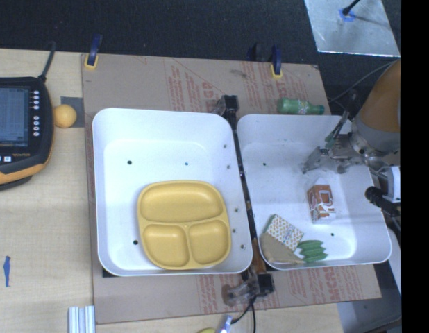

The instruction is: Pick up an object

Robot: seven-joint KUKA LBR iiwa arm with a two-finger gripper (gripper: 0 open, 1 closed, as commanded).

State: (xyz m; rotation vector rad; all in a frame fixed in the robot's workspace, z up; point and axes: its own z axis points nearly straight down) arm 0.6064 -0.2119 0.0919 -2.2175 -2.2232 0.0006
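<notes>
Reaching in from the right, the grey arm [381,116] lowers its pincer [324,159] over the upper part of the right bin [270,134]. Its two thin metal fingers [313,164] look spread apart, their tips low over the white floor, and nothing sits between them. Whether the tips actually touch the floor, I cannot tell from where I stand.

Just below the pincer, a small brown and white packet [321,202] lies flat on the bin floor, apart from the fingers. Farther toward the front left corner of the same bin rest a patterned pouch with a diamond print [284,231], a green ribbed toy like a pea pod [312,250] touching its lower right edge, and a tan flat piece [275,252] partly tucked under the pouch.

The left bin [110,137] sits edge to edge with the right one and carries a yellow divided plate [184,224] with three compartments, lying in the front half.

Both bins rest on a brown cardboard sheet [194,82] clamped to the tabletop [34,241]. A green bottle [298,107] lies on its side on the cardboard just behind the right bin. Off to the left, a control pendant with a screen [17,130] lies on the tabletop, with a small orange ball [64,115] just beside it.
</notes>
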